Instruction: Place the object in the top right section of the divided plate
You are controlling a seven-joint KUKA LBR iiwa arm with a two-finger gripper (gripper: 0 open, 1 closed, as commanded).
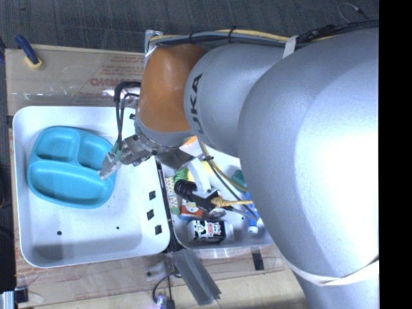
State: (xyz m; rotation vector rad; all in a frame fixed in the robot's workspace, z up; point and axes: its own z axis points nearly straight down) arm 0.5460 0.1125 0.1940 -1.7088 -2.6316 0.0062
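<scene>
My gripper (111, 166) hangs left of frame centre over the right edge of the blue divided plastic plate (67, 166) in the left white bin (38, 250), and whether it carries anything light and small I cannot tell.

one camera looks down at a slant, close above the blue divided plate (69, 166) and bins.

Robot lab: arm (270, 108) over white bins (26, 192).
</scene>
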